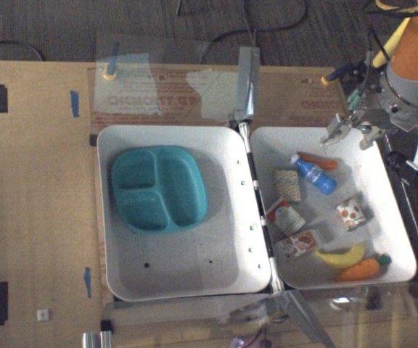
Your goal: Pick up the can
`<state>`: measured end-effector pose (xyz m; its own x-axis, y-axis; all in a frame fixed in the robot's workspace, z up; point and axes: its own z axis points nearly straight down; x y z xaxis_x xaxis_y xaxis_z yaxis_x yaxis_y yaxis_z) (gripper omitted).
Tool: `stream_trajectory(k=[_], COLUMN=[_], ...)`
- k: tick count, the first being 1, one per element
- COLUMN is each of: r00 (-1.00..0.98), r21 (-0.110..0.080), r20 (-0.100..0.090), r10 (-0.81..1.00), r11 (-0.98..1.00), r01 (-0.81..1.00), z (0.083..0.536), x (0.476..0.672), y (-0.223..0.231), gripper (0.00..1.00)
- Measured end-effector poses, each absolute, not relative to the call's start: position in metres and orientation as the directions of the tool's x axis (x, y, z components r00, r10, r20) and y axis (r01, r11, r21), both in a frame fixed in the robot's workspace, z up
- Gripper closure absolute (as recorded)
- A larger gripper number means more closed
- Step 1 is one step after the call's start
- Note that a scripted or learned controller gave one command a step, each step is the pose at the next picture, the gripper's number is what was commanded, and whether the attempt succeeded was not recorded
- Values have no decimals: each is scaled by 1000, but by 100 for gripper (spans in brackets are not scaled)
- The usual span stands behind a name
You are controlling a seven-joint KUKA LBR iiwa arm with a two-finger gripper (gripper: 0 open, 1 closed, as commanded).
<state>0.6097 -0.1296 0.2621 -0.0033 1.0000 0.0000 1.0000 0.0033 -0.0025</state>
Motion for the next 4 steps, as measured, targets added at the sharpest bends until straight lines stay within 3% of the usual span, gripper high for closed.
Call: stream_trajectory(k=[1,2,3,4], r00=[79,121,87,93], r21=[-2,8,10,10], r20=[0,-1,10,-1], r10=[997,993,996,996], r11=[-79,-121,-87,-93], r01=[997,993,996,996], z=[170,87,89,96], x=[556,492,560,558], y=[-211,-199,-211,-218], gripper=[0,0,0,100])
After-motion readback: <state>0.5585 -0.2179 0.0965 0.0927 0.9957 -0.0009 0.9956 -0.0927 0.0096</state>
